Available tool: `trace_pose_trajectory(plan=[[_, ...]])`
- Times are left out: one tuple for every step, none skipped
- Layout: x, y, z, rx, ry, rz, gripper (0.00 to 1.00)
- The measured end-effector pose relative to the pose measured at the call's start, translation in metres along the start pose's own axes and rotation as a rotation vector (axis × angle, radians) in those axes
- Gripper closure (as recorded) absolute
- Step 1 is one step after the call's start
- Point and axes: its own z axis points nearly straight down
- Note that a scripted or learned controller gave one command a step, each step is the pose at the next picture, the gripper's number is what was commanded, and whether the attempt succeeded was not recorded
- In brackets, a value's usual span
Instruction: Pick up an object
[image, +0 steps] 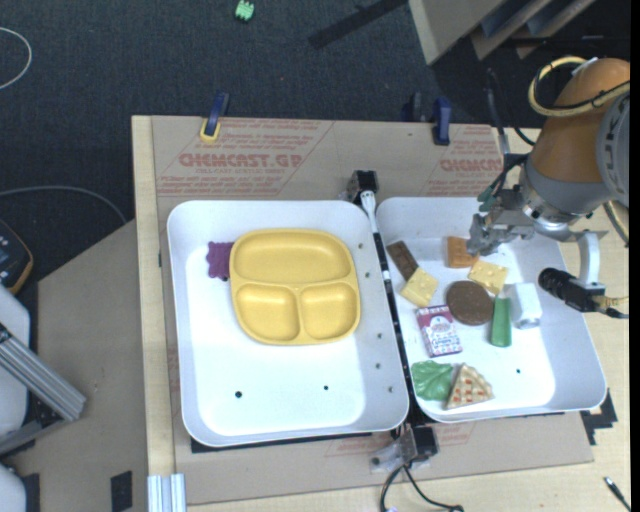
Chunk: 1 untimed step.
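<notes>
My gripper (486, 238) hangs over the back of the right bin (570, 385), just above an orange cracker (457, 252) and a yellow cheese square (488, 275). Nothing is visibly held in it. Close by lie a round brown cookie (469, 302), a yellow cheese wedge (420, 288), a brown chocolate bar (402, 259) and a green bottle (500, 321) beside a white piece (526, 305). Nearer the front are a pink box (439, 331), a green leaf (431, 377) and a pizza slice (469, 387).
The left bin (270, 400) holds a yellow divided tray (295, 284) with a purple item (217, 259) at its left edge. A black divider (385, 300) runs between the bins. The grey and orange arm (580, 140) enters from the upper right.
</notes>
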Motion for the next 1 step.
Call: trace_pose_trajectory(plan=[[0.0061,0.0069,-0.0607,-0.001,0.001,-0.002,1.0]])
